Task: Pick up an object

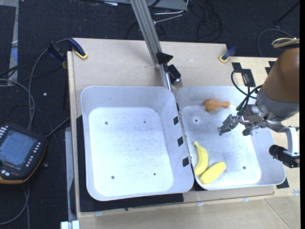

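Observation:
The right bin [267, 175] holds three things. An orange drumstick-shaped toy [217, 105] lies near its far wall. A yellow banana [201, 157] and a yellow oval piece [213, 172] lie together at its near left corner. My gripper [237, 127] hangs over the middle of this bin, just right of and nearer than the orange toy. Its fingers are spread apart and nothing sits between them. The banana lies well below and to the left of it.
The left bin [95, 99] sits beside the right one, their walls meeting at a ridge with black clips [181, 140]. A slanted metal pole [150, 30] rises from behind the bins. A pendant [16, 151] lies on the floor at left.

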